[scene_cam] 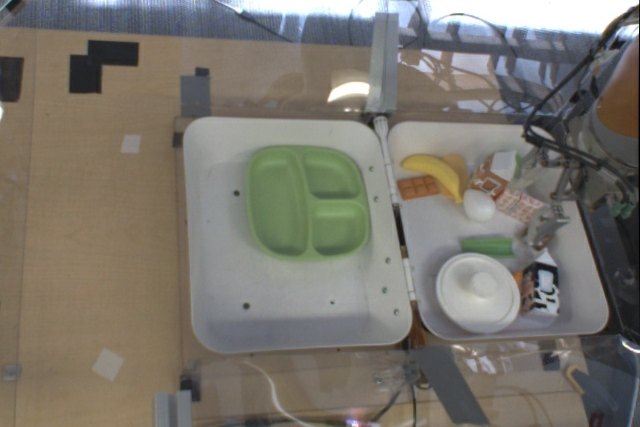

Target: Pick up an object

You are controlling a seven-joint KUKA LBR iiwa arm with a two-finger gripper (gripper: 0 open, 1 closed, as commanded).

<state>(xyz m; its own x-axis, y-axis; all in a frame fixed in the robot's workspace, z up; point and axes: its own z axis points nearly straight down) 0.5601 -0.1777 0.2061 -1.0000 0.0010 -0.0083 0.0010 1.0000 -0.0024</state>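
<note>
My arm (610, 115) reaches in from the right, and my jaws hang low over the right bin (590, 315), near its right wall. I cannot tell how the jaws stand; nothing shows clearly between them. Below them, touching or just beside, a small black-and-white carton (543, 288) leans against the bin's lower right corner. A green stick-shaped piece (487, 244) lies just left of the jaws, and under it sits a round white lidded bowl (478, 292). Toward the bin's upper left a yellow banana (436, 173) curves beside a brown waffle-like block (417, 186). A small white egg-shaped thing (479, 206) rests right of the banana, next to a red-and-white patterned packet (508, 197). In the left bin (220, 295) a green divided plate (307, 201) lies flat near the middle. Both bins sit side by side on the wooden surface (90, 245).
</note>
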